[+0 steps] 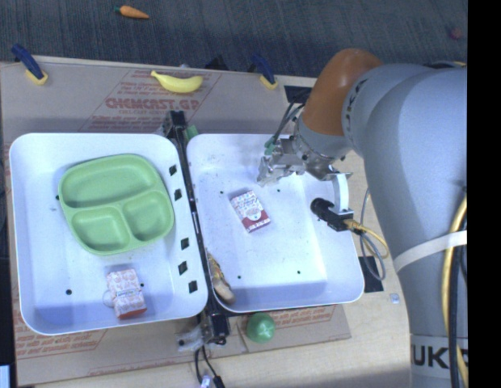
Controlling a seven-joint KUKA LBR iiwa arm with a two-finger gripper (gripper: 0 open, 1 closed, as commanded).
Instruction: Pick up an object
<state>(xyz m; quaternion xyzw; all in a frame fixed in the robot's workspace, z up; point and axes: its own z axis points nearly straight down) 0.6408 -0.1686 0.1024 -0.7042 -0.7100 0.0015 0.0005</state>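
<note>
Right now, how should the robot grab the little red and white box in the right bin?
The small red and white box lies flat with bare bin floor all round. Probably best: the gripper comes straight down from above and pinches across its two long edges, the narrower way.

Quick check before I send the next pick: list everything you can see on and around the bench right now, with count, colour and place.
left bin: 1, white, left on bench
right bin: 1, white, beside it
divided plate: 1, green, in left bin
small carton: 1, red and white, left bin front
small packet: 1, red and white, right bin middle
banana: 1, yellow, on cardboard behind bins
ball: 1, green, in front of right bin
carrot-like item: 1, orange, on floor
clamps: 2, blue, back edge
arm: 1, grey with orange band, right
gripper: 1, over right bin's back
</note>
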